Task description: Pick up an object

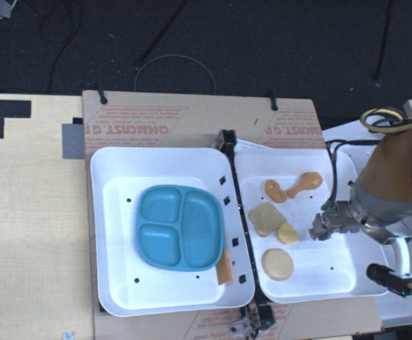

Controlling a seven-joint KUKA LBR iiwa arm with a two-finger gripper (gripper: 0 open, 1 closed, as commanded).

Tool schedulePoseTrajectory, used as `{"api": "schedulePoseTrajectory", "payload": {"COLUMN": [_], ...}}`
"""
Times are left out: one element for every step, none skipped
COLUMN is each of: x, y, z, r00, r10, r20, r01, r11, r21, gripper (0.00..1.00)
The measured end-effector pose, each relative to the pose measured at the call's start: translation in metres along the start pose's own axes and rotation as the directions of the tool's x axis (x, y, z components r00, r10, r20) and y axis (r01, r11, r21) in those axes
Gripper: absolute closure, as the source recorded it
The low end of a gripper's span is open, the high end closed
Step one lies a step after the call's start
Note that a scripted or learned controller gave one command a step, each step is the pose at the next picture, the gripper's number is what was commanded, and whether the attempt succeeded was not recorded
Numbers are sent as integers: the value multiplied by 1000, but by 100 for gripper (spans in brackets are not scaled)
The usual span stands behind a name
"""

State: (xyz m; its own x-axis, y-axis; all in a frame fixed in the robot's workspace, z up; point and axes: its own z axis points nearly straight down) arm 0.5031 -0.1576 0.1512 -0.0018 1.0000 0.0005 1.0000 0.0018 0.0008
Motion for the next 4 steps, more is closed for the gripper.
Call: {"api": "schedulePoseTrajectory", "payload": {"x": [-1,-2,43,90], "y": [8,8,19,42], "z": [-44,-86,-75,-70], "r00": [1000,1000,1000,1000], "r10": [1,1,-1,-2], "r20": [0,1,-2,-1], "r01": [-1,-1,1,2], "r11": [1000,1000,1000,1000], "r21": [0,-1,5,3], "gripper": [100,100,100,100]}}
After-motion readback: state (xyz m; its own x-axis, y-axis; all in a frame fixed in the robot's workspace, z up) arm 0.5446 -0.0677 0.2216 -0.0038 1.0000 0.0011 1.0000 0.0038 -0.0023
